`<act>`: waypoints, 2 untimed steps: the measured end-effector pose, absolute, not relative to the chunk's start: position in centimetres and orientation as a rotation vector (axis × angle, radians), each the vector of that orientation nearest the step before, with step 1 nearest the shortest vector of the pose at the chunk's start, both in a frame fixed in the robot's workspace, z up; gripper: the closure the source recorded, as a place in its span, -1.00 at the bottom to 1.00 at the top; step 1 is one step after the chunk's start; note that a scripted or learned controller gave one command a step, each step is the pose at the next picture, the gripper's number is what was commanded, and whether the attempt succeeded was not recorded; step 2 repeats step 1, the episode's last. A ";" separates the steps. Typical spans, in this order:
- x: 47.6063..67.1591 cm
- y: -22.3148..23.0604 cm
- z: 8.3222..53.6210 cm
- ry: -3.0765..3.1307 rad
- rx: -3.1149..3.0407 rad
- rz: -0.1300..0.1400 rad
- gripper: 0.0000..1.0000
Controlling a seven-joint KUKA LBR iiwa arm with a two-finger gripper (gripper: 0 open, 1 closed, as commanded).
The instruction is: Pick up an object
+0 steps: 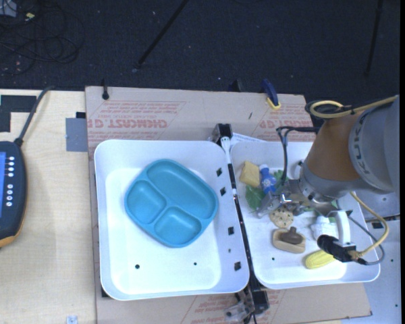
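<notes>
Arm (351, 157) over the right bin (364, 275), reaching in from the right; the hand (290, 200) sits low among a tight cluster of small objects near the bin's left wall. Whether the hand is released or clenched cannot be told, since the wrist hides it. Candidate objects: a yellow block (250, 175), a blue and green piece (264, 186), a round speckled cookie (281, 216), a tan and brown piece (289, 240), and a yellow corn-shaped item (317, 260) lying apart toward the front. The left bin (121, 275) holds a blue divided plate (170, 202). Likely risks: crowding may make the hand nudge neighbours aside or close on two at once; flat items may slip free on lifting.
</notes>
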State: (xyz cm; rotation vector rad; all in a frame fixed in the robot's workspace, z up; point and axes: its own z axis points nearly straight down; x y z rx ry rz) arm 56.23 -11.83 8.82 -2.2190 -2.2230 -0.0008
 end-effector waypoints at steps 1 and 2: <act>56.1 -11.9 9.9 -2.213 -2.223 -0.001 1.00; 56.1 -11.9 9.9 -2.213 -2.223 -0.001 1.00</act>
